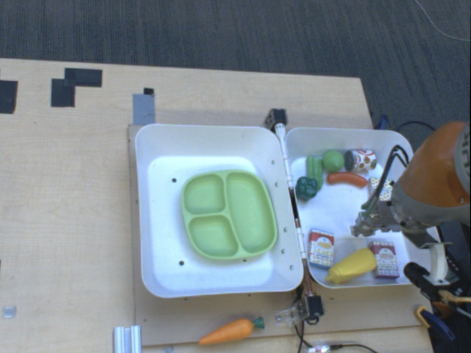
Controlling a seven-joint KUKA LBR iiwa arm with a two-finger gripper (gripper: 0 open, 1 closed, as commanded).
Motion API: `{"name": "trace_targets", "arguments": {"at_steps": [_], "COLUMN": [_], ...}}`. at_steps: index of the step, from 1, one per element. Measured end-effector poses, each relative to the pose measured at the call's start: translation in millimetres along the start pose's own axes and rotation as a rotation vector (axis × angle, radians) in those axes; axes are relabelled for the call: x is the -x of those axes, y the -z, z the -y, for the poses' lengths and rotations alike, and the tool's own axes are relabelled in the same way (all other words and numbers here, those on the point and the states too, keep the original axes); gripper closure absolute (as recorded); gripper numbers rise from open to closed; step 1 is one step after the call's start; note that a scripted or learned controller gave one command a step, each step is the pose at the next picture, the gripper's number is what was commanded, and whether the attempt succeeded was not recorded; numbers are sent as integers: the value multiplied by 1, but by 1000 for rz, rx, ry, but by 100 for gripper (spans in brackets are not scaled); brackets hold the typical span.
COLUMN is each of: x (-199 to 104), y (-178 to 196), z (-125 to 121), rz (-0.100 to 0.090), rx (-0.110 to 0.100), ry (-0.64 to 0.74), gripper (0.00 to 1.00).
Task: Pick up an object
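Observation:
The right bin (346, 136) holds several toy items. At its back lie a light green cucumber (314, 166), a green ball (333, 159), a small red and white can (363, 158) and a red-orange pepper (346, 179). A dark green broccoli (306, 188) sits by the bin's left wall. Near the front are a red box (321, 248), a yellow item (352, 265) and a second red box (384, 260). My gripper (366, 226) hangs over the bin's right half, just above the yellow item and apart from it. Nothing shows held in it.
The left bin (158, 197) bears a light green divided plate (228, 215). An orange carrot (229, 332) lies on the bench in front of the bins. The arm's grey and orange body (434, 186) covers the right bin's right edge. Cables sit at the front right.

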State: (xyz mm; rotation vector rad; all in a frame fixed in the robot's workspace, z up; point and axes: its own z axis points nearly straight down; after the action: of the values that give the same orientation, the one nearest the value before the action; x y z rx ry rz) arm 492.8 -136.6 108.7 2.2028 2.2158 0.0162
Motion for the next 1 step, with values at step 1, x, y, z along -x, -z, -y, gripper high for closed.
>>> {"name": "trace_targets", "arguments": {"at_steps": [1], "x": [70], "y": [-22], "z": [5], "rz": [-3], "rx": [-12], "ry": [-3], "gripper": [100]}}
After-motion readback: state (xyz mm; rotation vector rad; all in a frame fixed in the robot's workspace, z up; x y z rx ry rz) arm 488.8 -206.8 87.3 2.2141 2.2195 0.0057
